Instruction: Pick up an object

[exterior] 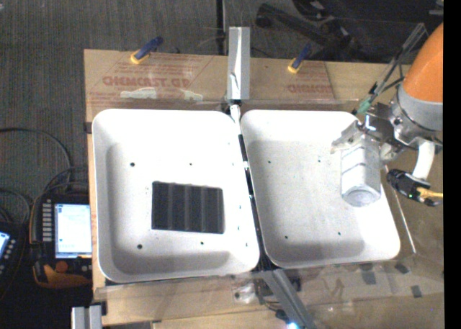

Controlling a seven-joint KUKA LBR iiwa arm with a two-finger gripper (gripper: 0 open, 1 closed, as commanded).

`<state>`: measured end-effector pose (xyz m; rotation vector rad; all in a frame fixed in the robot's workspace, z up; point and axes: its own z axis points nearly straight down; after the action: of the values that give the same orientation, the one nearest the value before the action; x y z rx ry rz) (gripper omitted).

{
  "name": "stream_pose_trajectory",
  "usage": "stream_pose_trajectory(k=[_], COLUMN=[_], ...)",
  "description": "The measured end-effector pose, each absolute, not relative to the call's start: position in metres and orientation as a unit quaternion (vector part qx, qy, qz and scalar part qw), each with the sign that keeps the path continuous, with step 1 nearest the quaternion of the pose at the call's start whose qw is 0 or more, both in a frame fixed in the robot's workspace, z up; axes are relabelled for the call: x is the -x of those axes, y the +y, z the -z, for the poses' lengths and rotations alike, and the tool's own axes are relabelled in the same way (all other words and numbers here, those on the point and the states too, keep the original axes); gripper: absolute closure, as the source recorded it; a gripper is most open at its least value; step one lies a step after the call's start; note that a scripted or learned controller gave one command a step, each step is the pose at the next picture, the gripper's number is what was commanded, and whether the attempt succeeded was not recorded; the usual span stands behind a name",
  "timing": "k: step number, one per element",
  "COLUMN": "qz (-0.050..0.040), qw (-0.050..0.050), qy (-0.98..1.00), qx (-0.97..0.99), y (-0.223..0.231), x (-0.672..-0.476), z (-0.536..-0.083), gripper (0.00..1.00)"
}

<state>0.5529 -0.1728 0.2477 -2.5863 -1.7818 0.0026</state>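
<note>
My gripper (359, 176) hangs over the right side of the right bin (302, 237), I cannot tell its state from here, and the dark ribbed block (187, 207) lies flat in the middle of the left bin (119, 129).

High slanted view, seemingly front, both bins (108, 176)

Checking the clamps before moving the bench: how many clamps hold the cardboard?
2: a blue-and-yellow clamp at the cardboard's far left edge, another far right. Others may be hidden.
</note>
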Motion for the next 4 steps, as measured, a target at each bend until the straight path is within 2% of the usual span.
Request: stream_pose_trajectory(k=[1, 2, 3, 4], qz=[-0.0018, -0.0012, -0.0013, -0.0013], qw=[0.0, -0.001, 0.0, -0.001], qy=[-0.599, -0.532, -0.636, -0.481], qx=[0.801, 0.847, 0.772, 0.877], y=[-0.202, -0.201, -0.165, -0.192], x=[-0.546, -0.52, -0.544, -0.532], z=[-0.242, -0.306, -0.305, -0.42], gripper=[0.0, 0.0, 0.0, 0.0])
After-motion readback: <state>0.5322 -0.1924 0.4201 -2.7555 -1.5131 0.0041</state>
